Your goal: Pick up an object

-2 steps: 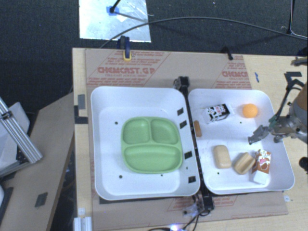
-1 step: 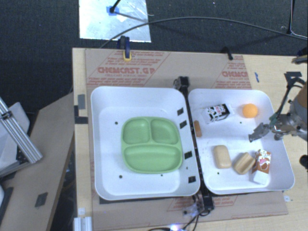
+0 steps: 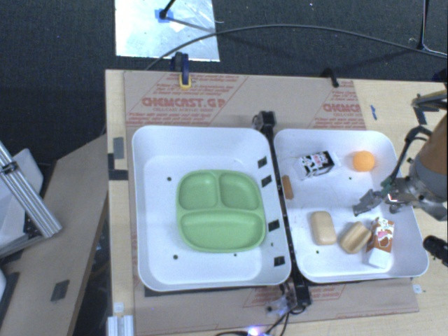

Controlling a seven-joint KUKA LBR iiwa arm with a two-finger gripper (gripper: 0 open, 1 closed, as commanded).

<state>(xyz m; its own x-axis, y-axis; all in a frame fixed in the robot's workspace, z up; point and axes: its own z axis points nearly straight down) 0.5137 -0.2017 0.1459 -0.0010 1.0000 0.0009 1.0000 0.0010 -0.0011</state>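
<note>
Closest to the lens, a small carton (image 3: 380, 242) lies in the right bin (image 3: 413, 266), touching a bread roll (image 3: 355, 236); just past the roll from the carton sits a tan soap-like bar (image 3: 323, 227). Above the carton hovers the gripper (image 3: 372, 200), and whether its fingers are open or closed cannot be told. Farther from the carton rest an orange ball (image 3: 363, 161), a black-and-white carton (image 3: 316, 164) and a small brown stick (image 3: 287, 187). Well away from the carton, a green divided plate (image 3: 221, 211) occupies the left bin (image 3: 154, 152).
</note>
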